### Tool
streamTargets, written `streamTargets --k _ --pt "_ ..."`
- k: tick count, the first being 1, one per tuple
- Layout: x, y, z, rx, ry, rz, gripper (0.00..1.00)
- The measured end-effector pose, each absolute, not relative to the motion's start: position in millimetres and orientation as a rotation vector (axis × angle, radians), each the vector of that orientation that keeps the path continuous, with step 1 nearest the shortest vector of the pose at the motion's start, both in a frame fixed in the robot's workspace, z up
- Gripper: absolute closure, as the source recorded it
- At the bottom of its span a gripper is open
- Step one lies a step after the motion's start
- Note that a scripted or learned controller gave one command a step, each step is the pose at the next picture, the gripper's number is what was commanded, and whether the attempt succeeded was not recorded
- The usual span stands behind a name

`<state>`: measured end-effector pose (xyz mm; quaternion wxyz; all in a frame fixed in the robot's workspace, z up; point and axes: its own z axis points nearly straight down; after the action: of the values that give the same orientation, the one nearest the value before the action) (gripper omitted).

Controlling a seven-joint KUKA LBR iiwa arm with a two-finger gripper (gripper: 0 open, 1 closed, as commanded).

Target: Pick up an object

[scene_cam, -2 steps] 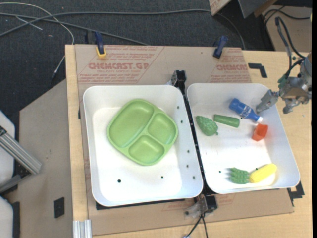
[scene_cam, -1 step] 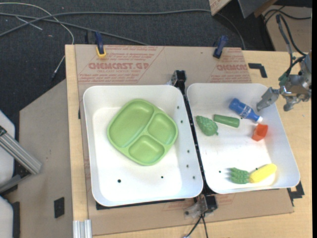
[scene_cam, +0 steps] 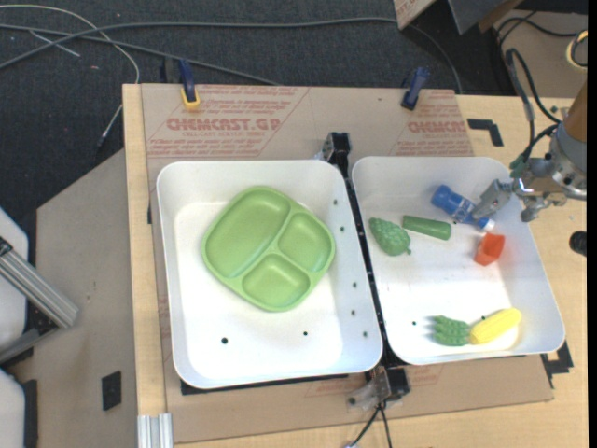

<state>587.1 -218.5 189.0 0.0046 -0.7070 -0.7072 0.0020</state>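
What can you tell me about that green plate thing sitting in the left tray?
The green plate is a light lime-green divided dish, plastic by the look of it, with rounded corners and three compartments: one long section on its left and two smaller ones on its right. It lies flat, right side up, turned at a slant to the walls of the left bin, roughly in the middle of the bin's white floor. All three compartments hold nothing. Only the bin floor touches it.

Red print "CHEMCAST GP" on the brown protective sheet (scene_cam: 242, 119) covering the counter, upper left of frame above left bin; same print repeated upper right, partly cut off. Smaller lines unreadable.
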Motion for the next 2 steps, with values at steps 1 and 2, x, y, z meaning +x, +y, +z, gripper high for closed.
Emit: streamTargets --k 1,2 --pt "592.6 -218 141 -2.213 -2.215 0.007 0.0" --pt "591.2 -217 84 -2.213 -2.215 0.007 0.0"
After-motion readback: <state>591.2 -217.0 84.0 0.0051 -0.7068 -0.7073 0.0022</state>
